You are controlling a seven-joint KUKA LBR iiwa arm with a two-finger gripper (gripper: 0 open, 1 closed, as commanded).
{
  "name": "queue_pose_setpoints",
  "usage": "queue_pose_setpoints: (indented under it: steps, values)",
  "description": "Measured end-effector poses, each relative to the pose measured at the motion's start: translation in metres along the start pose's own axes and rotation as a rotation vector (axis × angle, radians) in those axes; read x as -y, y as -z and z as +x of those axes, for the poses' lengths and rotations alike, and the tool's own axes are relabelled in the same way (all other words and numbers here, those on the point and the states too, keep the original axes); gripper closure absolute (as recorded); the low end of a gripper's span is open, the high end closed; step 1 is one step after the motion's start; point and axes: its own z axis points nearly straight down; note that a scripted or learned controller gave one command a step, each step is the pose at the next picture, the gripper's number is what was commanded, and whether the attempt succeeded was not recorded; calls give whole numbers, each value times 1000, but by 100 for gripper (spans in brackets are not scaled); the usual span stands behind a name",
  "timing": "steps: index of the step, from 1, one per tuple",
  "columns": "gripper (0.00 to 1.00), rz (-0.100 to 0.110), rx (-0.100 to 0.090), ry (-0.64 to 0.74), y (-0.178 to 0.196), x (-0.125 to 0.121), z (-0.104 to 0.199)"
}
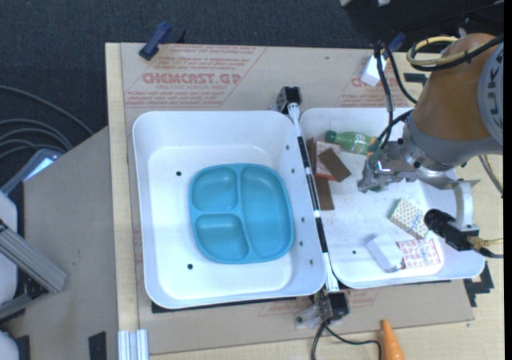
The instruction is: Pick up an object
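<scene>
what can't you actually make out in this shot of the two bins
- Gripper, camera view: small and seen from above under the wrist, so finger state is unreadable.
- Green bottle: its right end is hidden by cables and the arm.
- Right bin: its far right part is covered by the arm.
- Patterned packets and: print too small to read.
- Brown item: too blurred to identify.

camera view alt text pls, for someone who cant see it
A grey and orange robot arm reaches from the right, its claw over the right white bin, which holds a green bottle, a brown packet and small patterned packages. The left white bin holds a blue divided tray.
</scene>
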Motion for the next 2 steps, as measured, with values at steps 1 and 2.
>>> queue_pose_setpoints:
  steps: [1, 2]
  values:
    - [100, 0, 0, -2, 22, 25, -26]
    - [100, -4, 3, -2, 30, -39, -88]
